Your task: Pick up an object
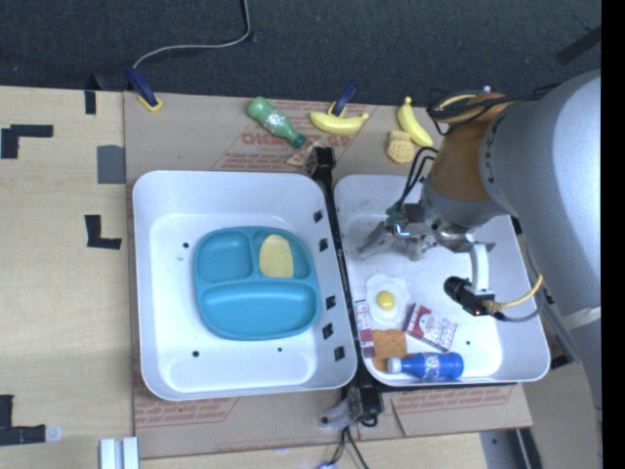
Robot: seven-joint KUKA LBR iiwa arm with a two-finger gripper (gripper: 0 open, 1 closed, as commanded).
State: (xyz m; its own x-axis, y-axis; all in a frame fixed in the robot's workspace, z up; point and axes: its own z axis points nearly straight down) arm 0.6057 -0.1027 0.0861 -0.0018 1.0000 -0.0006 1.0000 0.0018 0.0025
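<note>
- The KUKA arm (547,164), reaching in from the right, looms over the right-hand bin (527,360); its bulk covers that bin's far right corner and whatever may lie there.
- The left-hand bin (156,262) carries a blue divided plate (239,296) with a yellow oval piece (276,257) in its upper right compartment, well apart from the arm.
- The gripper (376,239) hangs over bare bin floor in the upper left of the right-hand bin, near the centre divider. Its grey fingers look spread with nothing between them, though they blur against the white floor.
- The candidates for picking cluster below it: a toy fried egg (387,299), a red-and-white packet (432,327), a brown biscuit-like piece (390,343) and a blue bottle (430,365) lying on its side.
- Judged risk: closing here would catch only air, and the close-packed pile invites a knock or a double catch; the bottle may roll.
- The packet's print is too small to read.
</note>
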